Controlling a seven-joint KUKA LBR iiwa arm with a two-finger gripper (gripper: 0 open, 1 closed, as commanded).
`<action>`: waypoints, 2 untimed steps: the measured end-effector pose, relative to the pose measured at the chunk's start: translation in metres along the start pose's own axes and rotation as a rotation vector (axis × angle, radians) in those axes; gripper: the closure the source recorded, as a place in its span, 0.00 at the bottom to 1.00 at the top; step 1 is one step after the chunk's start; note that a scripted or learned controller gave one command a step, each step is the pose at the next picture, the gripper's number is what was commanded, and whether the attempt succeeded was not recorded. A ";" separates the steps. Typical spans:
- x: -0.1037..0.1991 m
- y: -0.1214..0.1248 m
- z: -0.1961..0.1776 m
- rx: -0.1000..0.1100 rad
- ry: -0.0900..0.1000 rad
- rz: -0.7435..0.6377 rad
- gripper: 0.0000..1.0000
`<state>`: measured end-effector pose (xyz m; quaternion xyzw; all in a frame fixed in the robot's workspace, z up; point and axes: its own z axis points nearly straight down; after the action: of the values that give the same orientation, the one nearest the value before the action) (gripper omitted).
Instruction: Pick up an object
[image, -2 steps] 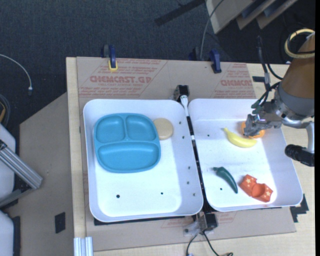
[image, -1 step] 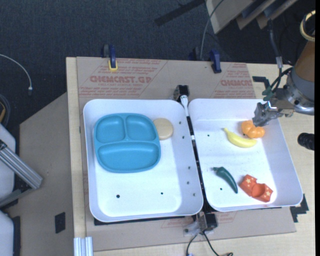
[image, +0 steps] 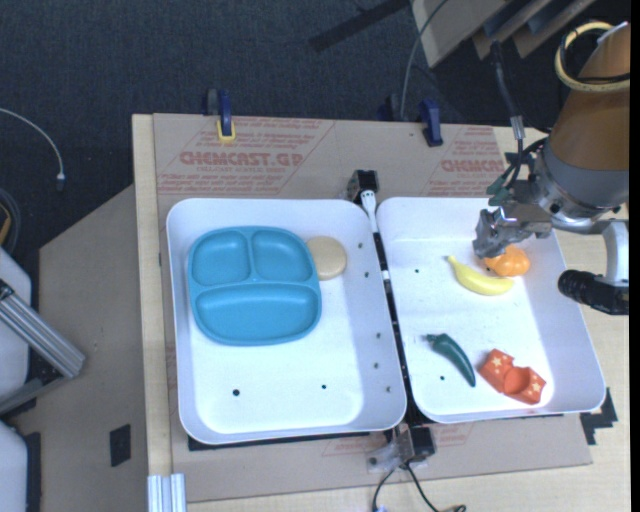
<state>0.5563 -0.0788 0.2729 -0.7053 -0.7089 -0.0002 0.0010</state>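
Two bins, and we've got the gripper low in the right bin, right at an orange toy beside the banana. We're mid-grasp, we reckon; can't tell the jaws' state. Next: close, lift straight up.

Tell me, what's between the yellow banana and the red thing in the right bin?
In the camera view, just bare white bin floor lies between the banana and the red thing. The green pepper sits off to the left of that stretch.

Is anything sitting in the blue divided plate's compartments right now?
Empty. All three compartments of the blue divided plate show bare blue. The beige round piece lies on the left bin floor against the plate's rim, outside it.
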 end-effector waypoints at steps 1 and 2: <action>0.050 0.002 0.001 0.000 0.001 -0.001 1.00; 0.101 0.017 0.020 0.002 0.000 0.000 1.00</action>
<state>0.5727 0.0221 0.2534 -0.7051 -0.7091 0.0003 0.0017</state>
